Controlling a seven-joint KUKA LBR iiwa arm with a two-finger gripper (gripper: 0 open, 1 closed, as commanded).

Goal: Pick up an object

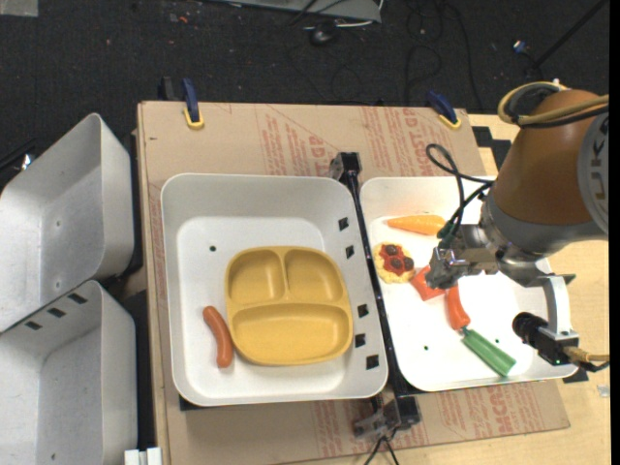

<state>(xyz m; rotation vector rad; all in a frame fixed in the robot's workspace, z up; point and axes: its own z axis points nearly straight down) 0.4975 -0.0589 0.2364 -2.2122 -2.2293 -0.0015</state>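
Reaching low into the right bin [528, 376], the gripper [444, 267] sits over a little pile of toy food. I cannot tell how it is set or if it has anything.

Just under the gripper lies a red piece [425, 284], and the red and orange carrot-like stick [456, 309] lies right beside it. The small pizza [393, 261] is just left of the gripper, the orange carrot [415, 225] just above it, and the green piece [487, 351] is below it, a bit apart.

To do this well, I think the gripper should go straight down on one thing, squeeze its middle, and lift slowly. The pieces are crowded, so it could bump a neighbor.

The yellow tray [288, 305] and sausage [219, 336] lie well left of the gripper.
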